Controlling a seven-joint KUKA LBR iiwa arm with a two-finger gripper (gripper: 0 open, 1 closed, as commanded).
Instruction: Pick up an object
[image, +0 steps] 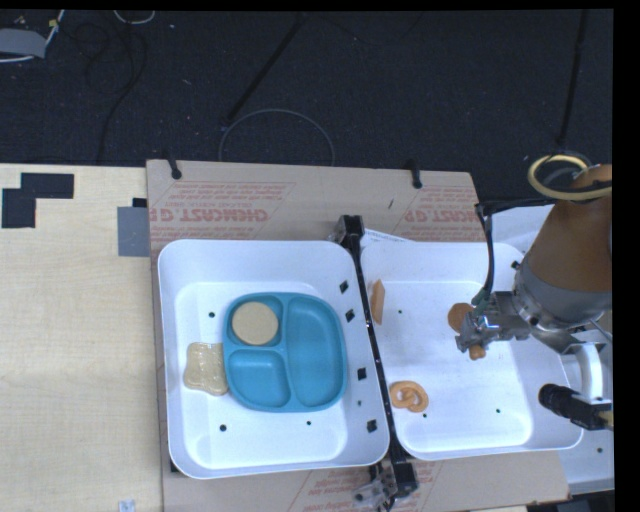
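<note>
My gripper is low in the right bin, near its right side, reaching in from the right. A brown-orange rounded object lies right against its left side, partly hidden by it, and a small orange bit shows just under the gripper. Whether that object is gripped is not visible. A pretzel-shaped piece lies on the bin floor to the lower left. An upright orange block stands near the bin's left wall.
The left bin holds a blue sectioned tray with a round tan biscuit in its upper-left compartment. A pale yellow piece lies just left of the tray. A black divider runs between the bins.
</note>
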